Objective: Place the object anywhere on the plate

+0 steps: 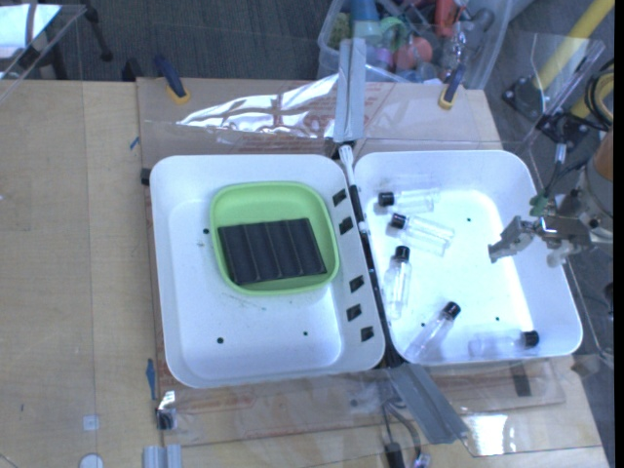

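hovering over the right bin (pixel 561 305), the claw (pixel 514 240) carried nothing.
its finger spread was unclear; clear vials (pixel 422 229) lay right of the green plate (pixel 275 199).

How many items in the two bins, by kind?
Clear vials with black caps, right bin: 5 ()
Green plate, left bin: 1
Dark ribbed block on the plate: 1
Total: 7
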{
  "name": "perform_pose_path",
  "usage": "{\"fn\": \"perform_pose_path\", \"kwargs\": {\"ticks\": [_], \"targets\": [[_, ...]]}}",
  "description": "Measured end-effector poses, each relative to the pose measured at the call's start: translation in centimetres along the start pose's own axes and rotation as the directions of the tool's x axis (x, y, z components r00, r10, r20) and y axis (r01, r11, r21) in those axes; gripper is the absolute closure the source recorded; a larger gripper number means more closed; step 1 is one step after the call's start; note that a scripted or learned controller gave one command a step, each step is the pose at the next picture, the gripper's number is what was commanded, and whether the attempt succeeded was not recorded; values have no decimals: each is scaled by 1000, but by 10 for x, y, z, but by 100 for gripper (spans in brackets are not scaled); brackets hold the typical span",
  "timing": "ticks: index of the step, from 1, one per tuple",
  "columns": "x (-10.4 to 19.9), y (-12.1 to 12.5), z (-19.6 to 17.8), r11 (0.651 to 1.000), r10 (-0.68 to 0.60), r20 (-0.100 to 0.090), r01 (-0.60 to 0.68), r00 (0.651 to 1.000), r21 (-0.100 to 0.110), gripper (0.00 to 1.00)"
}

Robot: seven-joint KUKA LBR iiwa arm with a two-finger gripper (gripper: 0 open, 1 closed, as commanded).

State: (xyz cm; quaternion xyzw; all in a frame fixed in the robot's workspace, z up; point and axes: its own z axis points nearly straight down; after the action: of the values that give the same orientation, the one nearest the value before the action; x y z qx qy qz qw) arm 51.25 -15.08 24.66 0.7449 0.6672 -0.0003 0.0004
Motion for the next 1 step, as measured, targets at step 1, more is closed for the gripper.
{"fn": "perform_pose_path", "kwargs": {"ticks": [1], "targets": [[-46, 39, -77, 1000, -27, 1, 27, 1000, -1, 0]]}}
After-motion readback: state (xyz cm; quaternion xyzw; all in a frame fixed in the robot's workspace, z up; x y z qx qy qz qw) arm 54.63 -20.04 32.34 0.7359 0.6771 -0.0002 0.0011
